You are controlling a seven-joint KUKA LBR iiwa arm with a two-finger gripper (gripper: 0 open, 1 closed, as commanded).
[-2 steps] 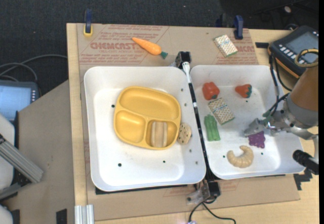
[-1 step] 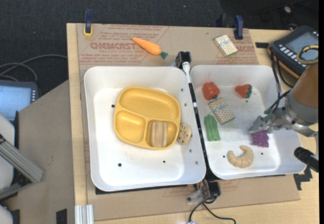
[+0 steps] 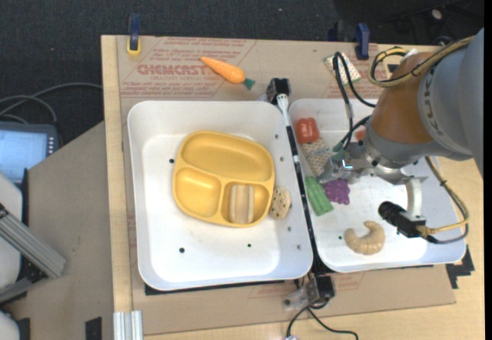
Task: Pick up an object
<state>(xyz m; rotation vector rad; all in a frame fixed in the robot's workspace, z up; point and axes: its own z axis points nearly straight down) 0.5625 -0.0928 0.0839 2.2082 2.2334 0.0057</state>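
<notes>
The arm reaches in from the right and its gripper hangs low over the left part of the right bin, among a tight cluster of small things. Whether it is open or closed cannot be told, since the wrist hides that part.

The crowding is the main risk. The purple grapes lie just below the gripper, touching the green piece beside them, and a tan waffle-like piece and a red block sit just above. A descent slightly off centre would likely nudge one thing into another, or pinch two at once (or close on nothing). The bin's left wall is also near, so a thing could get pushed against it.

The croissant lies apart, lower in the same bin, an easier target.
</notes>
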